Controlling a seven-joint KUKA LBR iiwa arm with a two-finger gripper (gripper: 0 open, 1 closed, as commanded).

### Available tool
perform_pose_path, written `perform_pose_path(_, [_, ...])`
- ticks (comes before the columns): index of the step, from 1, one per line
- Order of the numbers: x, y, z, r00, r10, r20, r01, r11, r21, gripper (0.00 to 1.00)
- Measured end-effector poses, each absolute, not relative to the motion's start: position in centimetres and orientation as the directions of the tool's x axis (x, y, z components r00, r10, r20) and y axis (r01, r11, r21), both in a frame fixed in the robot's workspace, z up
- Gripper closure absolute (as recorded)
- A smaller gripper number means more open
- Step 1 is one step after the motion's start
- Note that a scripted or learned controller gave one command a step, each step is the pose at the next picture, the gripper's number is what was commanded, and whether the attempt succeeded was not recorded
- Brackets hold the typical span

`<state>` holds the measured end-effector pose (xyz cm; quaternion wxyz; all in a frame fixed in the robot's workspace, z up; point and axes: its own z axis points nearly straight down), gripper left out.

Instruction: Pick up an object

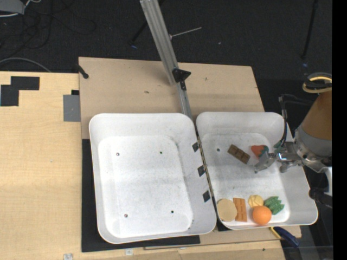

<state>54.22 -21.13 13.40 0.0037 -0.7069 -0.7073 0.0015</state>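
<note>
Where it reaches leftward, end effector (264, 161) beside red object (258, 150).

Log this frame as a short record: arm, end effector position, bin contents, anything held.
arm: enters from the right
end effector: low in right bin, beside red-orange object
near it: brown block
right bin, front edge: tan round piece, orange-brown slab, yellow piece, orange ball, green piece
left bin: white, speckled floor
held: cannot tell

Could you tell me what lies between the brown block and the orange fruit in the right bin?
Bare white bin floor lies between the brown block and the orange fruit, seen in the camera view.
</note>
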Motion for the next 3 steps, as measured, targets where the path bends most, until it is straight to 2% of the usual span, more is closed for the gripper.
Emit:
perform_pose_path(1, [54.3, -21.1, 9.1, 0.001, 1.000, 0.000, 1.000, -0.001, 0.000, 0.00])
perform_pose_path(2, [54.3, -21.2, 10.2, 0.006, 1.000, 0.001, 1.000, -0.006, -0.001, 1.00])
perform_pose_path(3, [54.2, -20.7, 14.5, -0.001, 1.000, 0.000, 1.000, 0.001, 0.001, 1.00])
